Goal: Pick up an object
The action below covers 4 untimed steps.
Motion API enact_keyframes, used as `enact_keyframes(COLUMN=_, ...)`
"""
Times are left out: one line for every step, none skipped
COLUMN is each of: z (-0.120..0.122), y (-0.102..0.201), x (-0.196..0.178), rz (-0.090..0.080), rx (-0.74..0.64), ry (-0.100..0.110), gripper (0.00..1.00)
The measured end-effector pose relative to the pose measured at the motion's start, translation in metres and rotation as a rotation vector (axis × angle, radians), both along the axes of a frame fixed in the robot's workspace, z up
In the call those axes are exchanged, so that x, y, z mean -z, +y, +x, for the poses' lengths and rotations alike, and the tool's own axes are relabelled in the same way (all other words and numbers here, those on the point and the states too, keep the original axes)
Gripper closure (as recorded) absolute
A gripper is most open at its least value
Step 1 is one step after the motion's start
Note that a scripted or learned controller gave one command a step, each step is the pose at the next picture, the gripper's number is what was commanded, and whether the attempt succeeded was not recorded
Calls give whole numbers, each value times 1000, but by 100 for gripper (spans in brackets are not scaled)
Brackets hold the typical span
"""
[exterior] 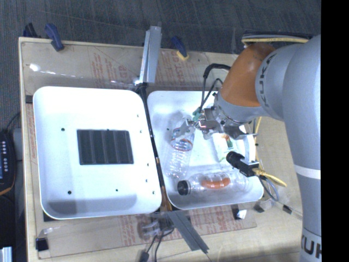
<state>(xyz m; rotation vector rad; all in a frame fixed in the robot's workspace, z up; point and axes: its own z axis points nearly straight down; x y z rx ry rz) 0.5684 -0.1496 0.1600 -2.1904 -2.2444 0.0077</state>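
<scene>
L bin (54,146) sat beside R bin (158,108), touching. Two bottles lay in R bin: one (179,146) at its L side, another (212,183) along the near wall. Gripper (188,125) hung over the first.

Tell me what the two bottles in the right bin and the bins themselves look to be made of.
Upright-lying bottle: clear thin plastic, glossy; the bin floor shows through its ribbed body. Bottle along the near wall: also clear plastic, with a dark cap and something orange inside. Left bin and right bin: white moulded plastic by the look, smooth with rounded corners and soft glare, though coated metal cannot be ruled out.
</scene>
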Motion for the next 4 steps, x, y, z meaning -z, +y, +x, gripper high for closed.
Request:
enact_keyframes(z=-16, y=23, x=47, rz=3, rx=-309, ry=-2, gripper=0)
enact_keyframes(z=42, y=29, x=66, rz=-8, rx=-344, ry=-11, gripper=0)
enact_keyframes(z=5, y=25, x=65, rz=-2, rx=-382, ry=-10, gripper=0)
enact_keyframes(z=-25, y=18, x=65, rz=2, rx=-307, ry=-16, gripper=0)
